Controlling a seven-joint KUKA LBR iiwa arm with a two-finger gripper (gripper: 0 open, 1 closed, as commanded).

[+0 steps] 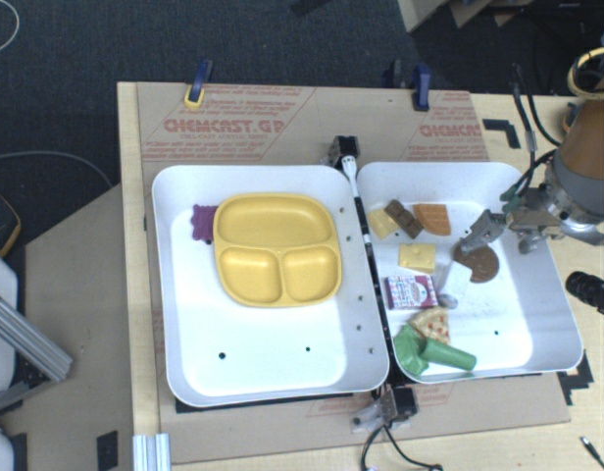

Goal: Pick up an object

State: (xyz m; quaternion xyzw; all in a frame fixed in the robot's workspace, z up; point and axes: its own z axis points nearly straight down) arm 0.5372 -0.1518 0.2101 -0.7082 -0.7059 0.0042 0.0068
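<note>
Two shallow white plastic bins sit side by side on a brown cardboard-covered surface (282, 116).

Left bin (184, 341): a yellow three-compartment plastic tray (277, 248), long axis running left-right, with a small purple object (204, 222) touching its left edge, partly tucked under it.

Right bin (537, 332): toy food in a loose cluster toward the bin's left half.
- pale yellow cheese-like wedge (381, 224) near the divider
- dark brown bar (404, 218), long axis diagonal, upper-left to lower-right, lying between the wedge and an orange-tan square slice (432, 219)
- pale yellow block (417, 256) below these
- small pink-and-white carton (410, 290) lying flat
- pizza-like slice (431, 324) just beside a green elongated plastic piece (431, 353), long axis roughly left-right, tilting down to the right
- round brown disc (481, 264) lying flat, right of the cluster

Grey arm enters from the right. Gripper (472, 246) sits over the right bin, its tip just at the brown disc's upper-left edge. Cannot tell whether the fingers are parted or closed; nothing is visibly between them.
</note>
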